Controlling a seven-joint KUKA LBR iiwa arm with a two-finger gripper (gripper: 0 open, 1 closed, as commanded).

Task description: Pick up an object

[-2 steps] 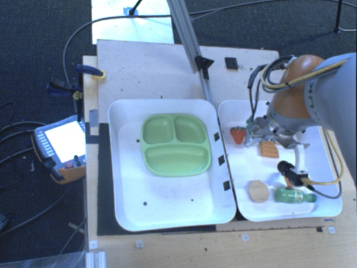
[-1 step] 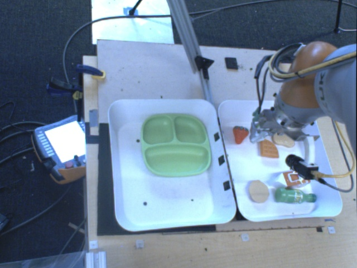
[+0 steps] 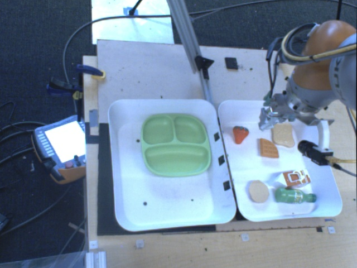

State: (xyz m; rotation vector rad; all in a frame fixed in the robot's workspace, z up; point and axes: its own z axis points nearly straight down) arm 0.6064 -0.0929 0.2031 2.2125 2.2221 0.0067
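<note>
From where I stand, the gripper (image 3: 269,118) hangs over the upper part of the right bin (image 3: 334,208), low above its floor; whether it is open or closed I cannot tell from this angle, and nothing shows in its grasp; taking the gripper as the landmark, the nearest piece is the pale bread slice (image 3: 283,135), just beside it on the side toward the near rim and a little toward the arm; the orange cracker (image 3: 268,148) sits just beyond that, almost straight below the gripper in the view, its long side running up-and-down the bin; the strawberry (image 3: 240,134) lies near, off toward the left bin (image 3: 120,205); the round biscuit (image 3: 259,191), the green bottle (image 3: 294,196) lying on its side, and the small red-and-white packet (image 3: 297,178) are well apart, down by the near rim; I would judge the bread slice the likeliest target, needing only a short shift toward the near rim before a descent; the green plate (image 3: 175,145) in the left bin looks beside the point.
</note>
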